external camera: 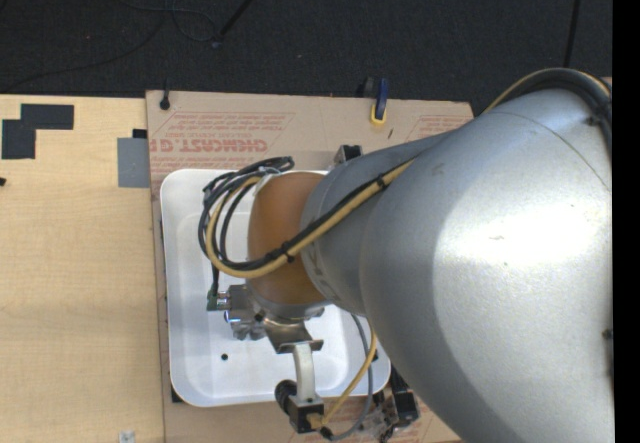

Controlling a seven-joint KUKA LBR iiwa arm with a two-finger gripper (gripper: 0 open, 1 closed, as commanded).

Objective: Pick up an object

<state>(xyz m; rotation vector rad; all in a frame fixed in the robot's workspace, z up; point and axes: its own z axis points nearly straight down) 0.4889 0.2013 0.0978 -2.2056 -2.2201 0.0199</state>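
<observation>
The small dark speck, too small to identify, lay on the floor of the shallow white plastic bin near its front rim, toward the bin's left wall from the two-finger gripper, whose spread I could not tell.

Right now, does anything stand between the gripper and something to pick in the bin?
Nothing visible does. The arm hangs over the white bin, hiding much of its floor; beside the wrist lies a small dark speck.
</observation>
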